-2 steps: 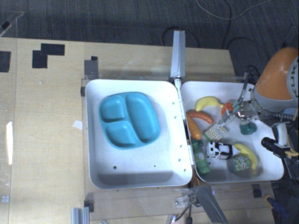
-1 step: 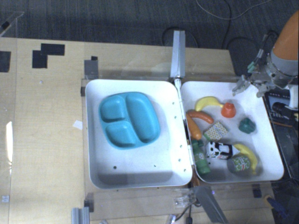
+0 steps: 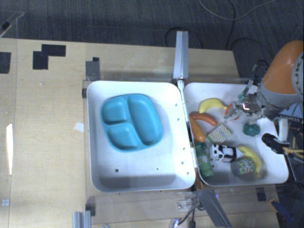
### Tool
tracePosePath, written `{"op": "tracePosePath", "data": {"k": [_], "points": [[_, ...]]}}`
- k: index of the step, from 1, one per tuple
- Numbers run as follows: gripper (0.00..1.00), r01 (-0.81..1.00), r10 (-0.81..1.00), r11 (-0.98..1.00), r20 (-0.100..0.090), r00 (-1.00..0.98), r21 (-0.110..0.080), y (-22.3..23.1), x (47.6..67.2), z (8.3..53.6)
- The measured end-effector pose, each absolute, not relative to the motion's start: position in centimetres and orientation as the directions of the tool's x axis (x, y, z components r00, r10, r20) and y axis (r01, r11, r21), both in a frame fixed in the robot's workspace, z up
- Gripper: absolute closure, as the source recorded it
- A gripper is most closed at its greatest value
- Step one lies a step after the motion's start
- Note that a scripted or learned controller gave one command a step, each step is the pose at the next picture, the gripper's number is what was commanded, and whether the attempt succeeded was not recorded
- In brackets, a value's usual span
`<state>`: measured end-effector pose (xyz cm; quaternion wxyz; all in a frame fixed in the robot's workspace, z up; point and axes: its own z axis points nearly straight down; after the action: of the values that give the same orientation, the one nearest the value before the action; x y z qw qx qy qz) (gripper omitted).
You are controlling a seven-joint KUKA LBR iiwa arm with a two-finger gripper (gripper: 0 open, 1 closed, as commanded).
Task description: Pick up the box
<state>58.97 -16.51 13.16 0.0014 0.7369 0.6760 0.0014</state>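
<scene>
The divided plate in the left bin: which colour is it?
Blue divided plate, seen in the camera view.

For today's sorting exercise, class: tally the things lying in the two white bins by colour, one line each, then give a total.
Blue: 1, the divided plate
Yellow: 2, two bananas
Orange-red: 2, the hot dog and the carrot
Green or teal: 3, the bottle, the can, a teal piece
Patterned: 1, the box
Black-and-white: 1, the cow toy
Total: 10

Arm reaching leftward (orange-banded), end effector (image 3: 243,109) lowered

Plate (image 3: 131,121) in left bin (image 3: 95,141)
</scene>
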Motion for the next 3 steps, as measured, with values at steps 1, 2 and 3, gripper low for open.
{"op": "tracePosePath", "data": {"k": [1, 2, 3], "points": [[0.0, 0.98, 0.981, -0.196, 0.002, 0.196, 0.027, -9.8, 53.9, 9.5], [0.0, 0.968, 0.968, -0.25, 0.003, 0.25, 0.028, -13.6, 60.3, 9.7], [0.0, 0.966, 0.966, -0.258, -0.004, 0.258, -0.013, -15.2, 66.6, 8.5]]}}
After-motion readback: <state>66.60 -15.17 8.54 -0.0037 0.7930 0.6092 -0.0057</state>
